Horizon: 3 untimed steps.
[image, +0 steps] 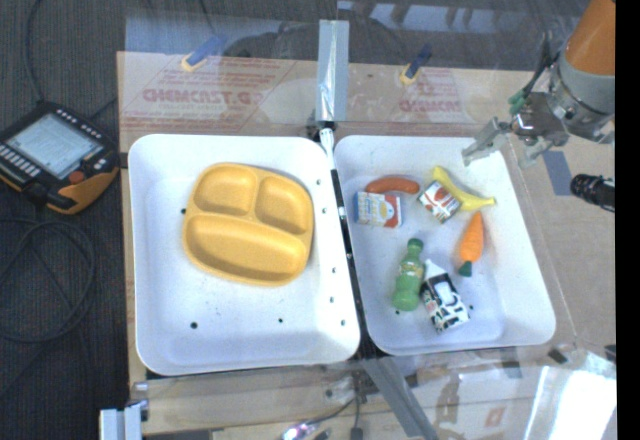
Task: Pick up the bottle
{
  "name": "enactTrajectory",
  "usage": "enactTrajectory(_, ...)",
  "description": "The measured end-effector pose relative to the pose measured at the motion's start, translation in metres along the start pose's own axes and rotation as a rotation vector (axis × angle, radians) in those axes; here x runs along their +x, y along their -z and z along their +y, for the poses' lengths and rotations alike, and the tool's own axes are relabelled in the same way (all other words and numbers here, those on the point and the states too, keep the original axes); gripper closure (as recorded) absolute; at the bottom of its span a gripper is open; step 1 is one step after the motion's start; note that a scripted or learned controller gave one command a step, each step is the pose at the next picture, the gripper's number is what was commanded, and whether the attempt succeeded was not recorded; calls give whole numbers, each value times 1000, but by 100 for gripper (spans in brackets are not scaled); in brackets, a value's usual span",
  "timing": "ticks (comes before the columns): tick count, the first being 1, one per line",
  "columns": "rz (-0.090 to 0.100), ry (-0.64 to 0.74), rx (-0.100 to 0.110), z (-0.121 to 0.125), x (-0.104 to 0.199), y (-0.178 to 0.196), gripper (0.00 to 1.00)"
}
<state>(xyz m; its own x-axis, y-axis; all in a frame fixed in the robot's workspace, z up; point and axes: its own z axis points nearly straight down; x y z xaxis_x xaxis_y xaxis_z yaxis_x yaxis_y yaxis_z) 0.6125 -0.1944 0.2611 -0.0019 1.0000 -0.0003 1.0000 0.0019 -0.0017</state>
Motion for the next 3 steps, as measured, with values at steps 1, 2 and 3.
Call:
enactTrajectory(1, 1, -25, 1, -53, 57, -95, 0)
enactTrajectory(2, -3, 20, -17, -77, 88, -171, 0)
enactTrajectory(3, -1, 21, -19, -76, 89, -161, 100)
